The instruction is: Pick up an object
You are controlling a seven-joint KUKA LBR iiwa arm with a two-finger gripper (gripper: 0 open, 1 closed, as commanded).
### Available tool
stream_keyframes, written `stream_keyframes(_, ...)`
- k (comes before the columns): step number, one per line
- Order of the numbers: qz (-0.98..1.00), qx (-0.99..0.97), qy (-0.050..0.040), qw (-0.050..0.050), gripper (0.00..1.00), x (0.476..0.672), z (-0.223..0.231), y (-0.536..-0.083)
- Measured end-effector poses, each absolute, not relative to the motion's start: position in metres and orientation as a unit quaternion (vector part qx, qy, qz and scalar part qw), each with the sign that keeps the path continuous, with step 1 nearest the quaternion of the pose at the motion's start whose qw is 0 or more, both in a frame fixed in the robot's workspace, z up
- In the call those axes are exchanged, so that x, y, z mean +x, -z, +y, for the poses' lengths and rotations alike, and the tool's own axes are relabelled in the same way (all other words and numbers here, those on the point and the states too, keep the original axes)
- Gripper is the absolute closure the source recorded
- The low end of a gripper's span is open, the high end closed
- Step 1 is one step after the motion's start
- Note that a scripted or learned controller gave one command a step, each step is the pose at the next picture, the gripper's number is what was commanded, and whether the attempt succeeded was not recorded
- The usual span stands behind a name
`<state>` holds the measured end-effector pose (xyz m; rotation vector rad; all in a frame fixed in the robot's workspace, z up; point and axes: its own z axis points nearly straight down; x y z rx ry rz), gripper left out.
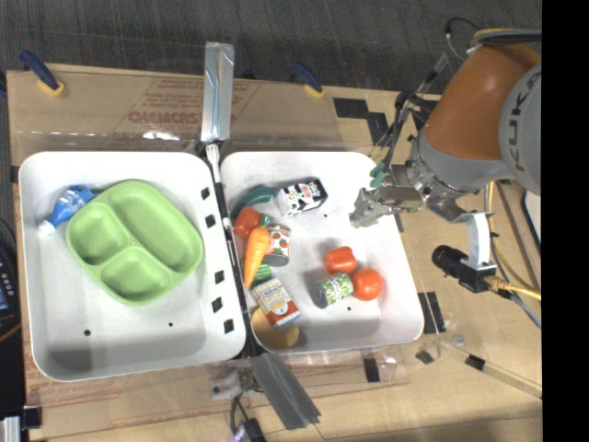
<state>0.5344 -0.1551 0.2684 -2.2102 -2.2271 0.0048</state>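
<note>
My gripper [368, 208] hangs over the right bin [386, 311] near its right wall, with nothing seen between its fingers. Below it lie a red tomato [340, 259], a second tomato [367, 284] and a green-labelled can [332, 289]. A black-and-white cow-patterned carton [303, 196] sits left of the gripper. Further left are an orange carrot [255, 252], a red pepper [246, 219], a small can [278, 244] and a juice box [274, 301].
The left bin [55, 339] holds a green divided plate [135, 240] and a blue object [68, 203] at its upper left. A metal divider [217, 90] stands between the bins at the back. A brown round piece [276, 333] lies at the right bin's front edge.
</note>
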Motion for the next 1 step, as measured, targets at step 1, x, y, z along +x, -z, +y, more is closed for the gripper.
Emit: stream_keyframes(1, -0.799, -0.601, -0.001, 0.002, 0.0, 0.5256, -0.1499, -0.2071)
